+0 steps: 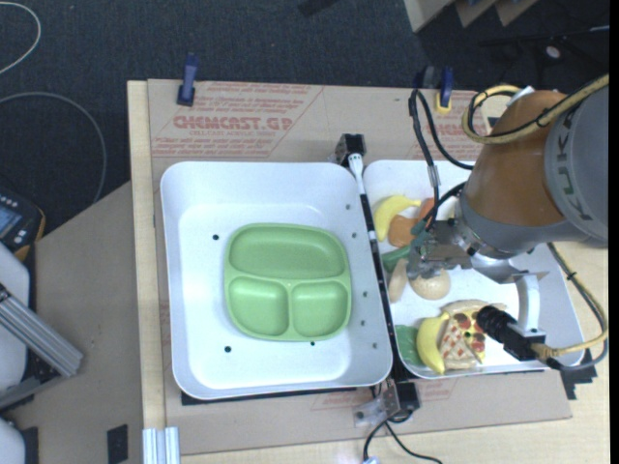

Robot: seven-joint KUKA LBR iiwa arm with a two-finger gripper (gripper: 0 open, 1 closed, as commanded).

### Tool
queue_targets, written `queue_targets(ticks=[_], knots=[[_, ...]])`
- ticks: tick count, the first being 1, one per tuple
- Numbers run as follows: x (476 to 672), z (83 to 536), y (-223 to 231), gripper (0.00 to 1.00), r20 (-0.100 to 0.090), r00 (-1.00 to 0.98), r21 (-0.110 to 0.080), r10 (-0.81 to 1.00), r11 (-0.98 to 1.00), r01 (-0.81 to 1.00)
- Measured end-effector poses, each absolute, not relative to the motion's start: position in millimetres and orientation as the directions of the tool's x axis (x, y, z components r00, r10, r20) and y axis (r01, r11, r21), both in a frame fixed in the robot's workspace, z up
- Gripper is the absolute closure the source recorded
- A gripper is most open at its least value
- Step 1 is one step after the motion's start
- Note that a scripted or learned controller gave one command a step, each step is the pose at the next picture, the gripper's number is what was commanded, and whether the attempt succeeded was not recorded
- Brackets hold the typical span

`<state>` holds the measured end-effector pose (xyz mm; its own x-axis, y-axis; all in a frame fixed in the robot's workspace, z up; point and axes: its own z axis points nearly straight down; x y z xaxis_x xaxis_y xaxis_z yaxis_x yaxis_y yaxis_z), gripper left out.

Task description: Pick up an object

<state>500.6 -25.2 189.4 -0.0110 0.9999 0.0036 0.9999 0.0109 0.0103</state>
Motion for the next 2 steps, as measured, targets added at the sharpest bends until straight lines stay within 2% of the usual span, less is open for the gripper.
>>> queue_targets(ticks=[1,2], knots=[[478.1,184.3,29.2,1.00,0.004,-0.006,-0.004,1.000,0.006,1.000],[481.5,320.8,47.7,1.00,0.003,-0.005,0.016,1.000,0.005,1.000]])
